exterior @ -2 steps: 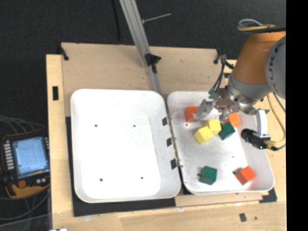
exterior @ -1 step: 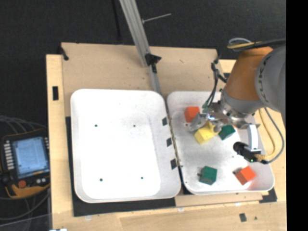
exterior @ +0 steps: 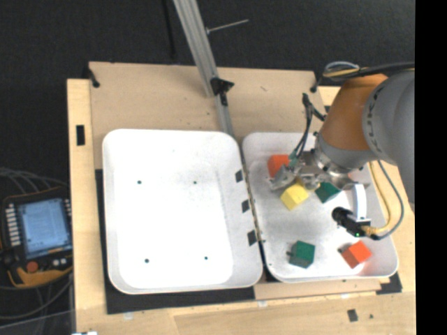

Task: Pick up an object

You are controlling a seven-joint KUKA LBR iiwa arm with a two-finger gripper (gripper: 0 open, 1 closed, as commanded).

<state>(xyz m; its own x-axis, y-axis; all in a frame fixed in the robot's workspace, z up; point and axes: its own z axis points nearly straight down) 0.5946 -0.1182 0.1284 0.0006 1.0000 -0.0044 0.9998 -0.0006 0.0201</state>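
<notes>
While gripper [exterior: 299, 179] hangs over yellow block [exterior: 294, 197], closure unclear, left bin [exterior: 119, 187] offers room

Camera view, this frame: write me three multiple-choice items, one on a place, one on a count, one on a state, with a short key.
1. Which bin holds the blocks?
A. The bin on the view's left
B. The bin on the view's right
C. Both bins

2. How many green blocks can be seen?
A. One
B. Two
C. Four

3. Where is the gripper?
A. Low over the blocks at the right bin's far end
B. Over the left bin
C. Raised outside both bins

Key: 1 B, the yellow block, the orange blocks and the green ones all lie in the right bin. 2 B, one green block lies near the front, another beside the gripper. 3 A, the gripper sits by the yellow block.
</notes>
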